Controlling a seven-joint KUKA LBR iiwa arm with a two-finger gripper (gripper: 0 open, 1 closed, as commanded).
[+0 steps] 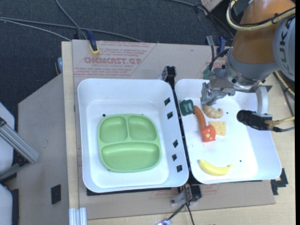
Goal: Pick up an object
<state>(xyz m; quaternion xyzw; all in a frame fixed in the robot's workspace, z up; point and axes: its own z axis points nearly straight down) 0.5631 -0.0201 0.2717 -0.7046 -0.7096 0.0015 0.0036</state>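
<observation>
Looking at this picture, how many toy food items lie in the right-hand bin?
6: a green piece near the divider, carrot, shrimp under the gripper, strawberry, cracker, banana in front. The arm may hide more.

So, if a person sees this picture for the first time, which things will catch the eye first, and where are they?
The big orange and grey arm at the upper right stands out most, its pincer low over the right bin. Next is the green divided plate lying alone in the left bin. Then the toy foods in the right bin, mainly the yellow banana near its front edge and the orange carrot.
</observation>
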